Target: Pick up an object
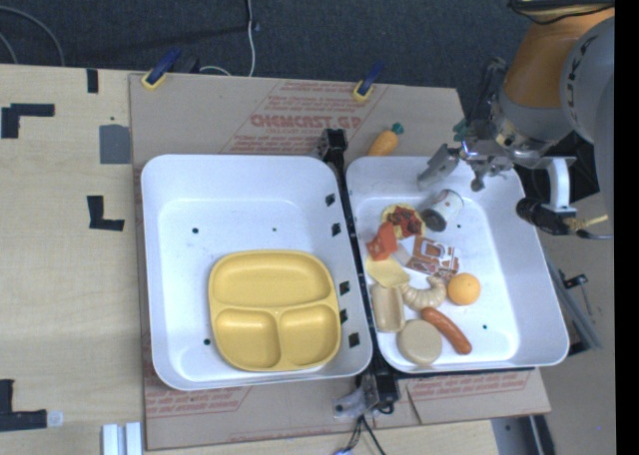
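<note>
**Gripper poised at the back of the food bin**

Tray (275, 318), yellow and three-part, lies in the left bin (180, 194), well left of the food pile and apart from the work. Right of it, across the shared wall, the right bin (524, 333) holds the pile: a red piece (384, 240), a pale block (387, 308) and a round disc (420, 342) on the pile's left side; a printed packet (433, 258) in its middle; a sausage (445, 330) and an orange ball (463, 289) on its right. A small carrot (382, 142) sits on the cardboard beyond the pile, outside both bins.

Farther right, the gripper (454, 176) hangs above the bin's back edge, beyond the pile and to its right. A grey cylinder (439, 210) lies just under it, between it and the pile, its long axis slanting from upper right to lower left. Whether the jaws are parted or closed cannot be told, and nothing is visibly held. The cylinder looks the nearest candidate: a short drop toward the pile would likely meet it.
</note>
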You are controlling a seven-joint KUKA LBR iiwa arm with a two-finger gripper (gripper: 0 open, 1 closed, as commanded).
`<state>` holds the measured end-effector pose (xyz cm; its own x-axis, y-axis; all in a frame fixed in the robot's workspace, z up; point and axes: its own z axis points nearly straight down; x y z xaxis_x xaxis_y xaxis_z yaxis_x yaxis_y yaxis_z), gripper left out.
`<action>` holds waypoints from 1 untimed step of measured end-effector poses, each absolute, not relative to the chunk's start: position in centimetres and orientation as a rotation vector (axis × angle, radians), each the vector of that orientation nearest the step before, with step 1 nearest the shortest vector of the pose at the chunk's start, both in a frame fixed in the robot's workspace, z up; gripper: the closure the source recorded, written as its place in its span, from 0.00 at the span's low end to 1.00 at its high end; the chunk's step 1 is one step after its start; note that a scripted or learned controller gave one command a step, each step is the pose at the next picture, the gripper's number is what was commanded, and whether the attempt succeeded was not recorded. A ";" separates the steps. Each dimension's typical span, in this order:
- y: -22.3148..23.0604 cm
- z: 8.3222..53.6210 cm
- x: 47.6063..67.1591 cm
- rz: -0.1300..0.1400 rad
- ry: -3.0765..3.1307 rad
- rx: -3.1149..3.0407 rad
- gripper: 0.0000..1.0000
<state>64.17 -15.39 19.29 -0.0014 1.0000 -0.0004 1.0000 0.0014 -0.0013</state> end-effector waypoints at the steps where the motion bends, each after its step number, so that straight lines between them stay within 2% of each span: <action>1: -11.0 9.5 59.2 0.002 -2.222 -2.226 0.00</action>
<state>59.21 -11.01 9.48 0.0018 1.0000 -0.0033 1.0000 -0.0018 0.0017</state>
